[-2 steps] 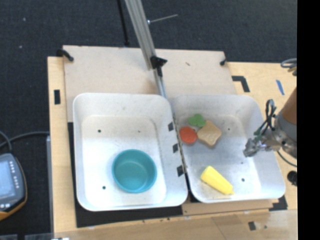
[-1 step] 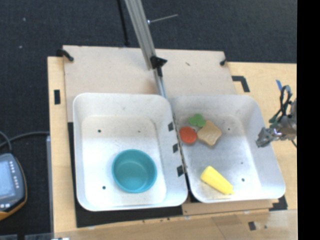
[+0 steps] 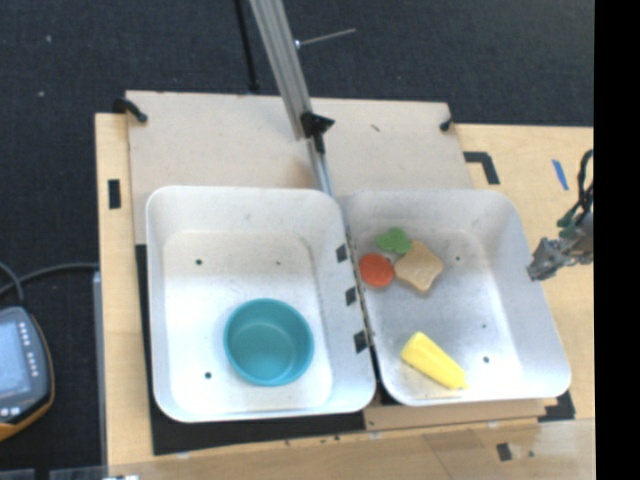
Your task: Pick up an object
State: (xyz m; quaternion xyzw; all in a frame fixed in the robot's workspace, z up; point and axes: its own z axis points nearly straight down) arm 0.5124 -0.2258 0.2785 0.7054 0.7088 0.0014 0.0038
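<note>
Far left, off the worktop point(image 3: 118, 268): a handheld controller point(image 3: 20, 368) with a screen, cable trailing away from it.

Left bin point(image 3: 180, 218): one teal bowl point(image 3: 268, 342), upright, sitting toward the near side. Nothing else in this bin.

A slanted metal rail point(image 3: 285, 68) comes down from the top and ends about where the two bins meet.

Right bin point(image 3: 500, 228): four small things. A red round piece point(image 3: 376, 270) near the dividing wall, touching a green piece point(image 3: 393, 240) just behind it and a tan bread-like slice point(image 3: 420, 267) on its right; the three form a tight cluster. A yellow piece point(image 3: 433, 360), elongated, lies well apart from them toward the near rim.

Far right: the tool point(image 3: 556, 254) sits at the edge of view, just outside the right bin's far wall, partly cut off. Too small and blurred; I cannot tell how it is set, and nothing is seen in it.

Progress, as I judge it: nothing lifted yet. Every object rests in a bin. Left to do: reach in over a bin, descend, grip, raise. The lone yellow piece looks the easiest pick, being clear of neighbours.
</note>
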